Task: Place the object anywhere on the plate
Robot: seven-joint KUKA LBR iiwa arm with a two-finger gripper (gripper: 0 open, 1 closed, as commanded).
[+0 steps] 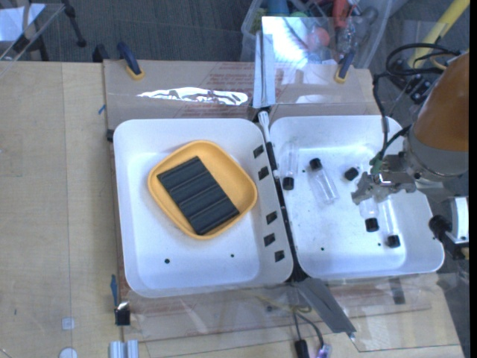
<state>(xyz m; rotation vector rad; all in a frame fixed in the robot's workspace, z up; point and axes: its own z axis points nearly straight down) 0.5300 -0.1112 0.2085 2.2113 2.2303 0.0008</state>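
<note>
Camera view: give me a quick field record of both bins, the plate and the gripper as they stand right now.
left bin: holds the yellow plate
plate load: dark ribbed block lying on the plate
right bin: clear vials with black caps, one near the divider, others near the gripper
gripper: over the right bin, right side; grasp not discernible
arm: reaching in from the right

Bright even light, glare on foil [192, 95], slight blur.

No readable text, labels, brands or numbers, faint reddish print on cardboard [223, 80] behind bins illegible
</note>
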